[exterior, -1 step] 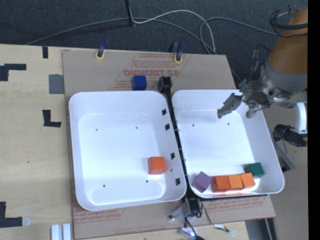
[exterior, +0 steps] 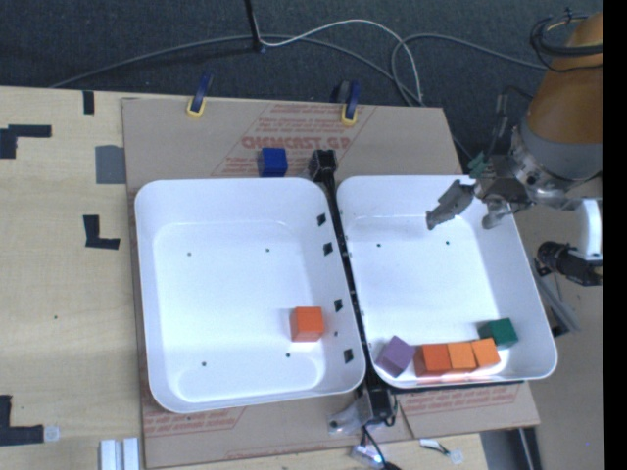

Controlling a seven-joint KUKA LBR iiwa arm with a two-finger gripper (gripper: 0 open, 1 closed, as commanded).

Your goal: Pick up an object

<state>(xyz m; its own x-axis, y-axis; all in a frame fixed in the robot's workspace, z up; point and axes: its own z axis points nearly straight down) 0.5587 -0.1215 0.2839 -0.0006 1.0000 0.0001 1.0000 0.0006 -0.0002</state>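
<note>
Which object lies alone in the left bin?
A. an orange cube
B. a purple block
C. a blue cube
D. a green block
A: the orange cube sits by itself in the left bin, while the purple block and green block lie in the right bin.

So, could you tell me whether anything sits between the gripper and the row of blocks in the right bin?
Nothing visible does. The gripper hangs over the far part of the right bin; bare white floor lies between it and the blocks along the near wall.
</note>
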